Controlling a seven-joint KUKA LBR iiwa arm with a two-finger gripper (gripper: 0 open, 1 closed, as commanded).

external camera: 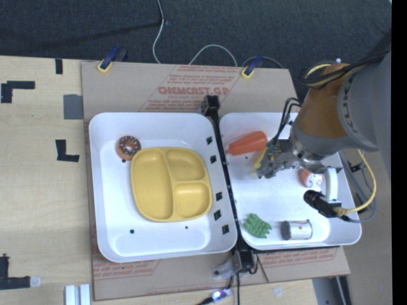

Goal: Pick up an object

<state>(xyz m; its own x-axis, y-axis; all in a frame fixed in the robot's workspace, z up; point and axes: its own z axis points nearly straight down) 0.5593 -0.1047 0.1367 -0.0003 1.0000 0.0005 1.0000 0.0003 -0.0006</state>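
Note:
My gripper [268, 167] hangs low over the upper middle of the right bin [280, 199], under the grey arm with its orange band [321, 110]. An orange carrot-shaped toy [247, 143] lies just to its upper left, near the divider. A small yellow piece [261, 164] shows at the gripper's left tip; whether it is held is unclear. A green leafy toy [257, 225] and a grey cylinder [297, 229] lie at the bin's front. A small red and white object [311, 178] sits to the gripper's right, partly hidden by the arm.
The left bin [108, 208] holds a yellow divided plate [170, 183] and a chocolate doughnut [128, 146] at its upper left. A black cable and connector [321, 203] hang from the arm over the right bin's right side.

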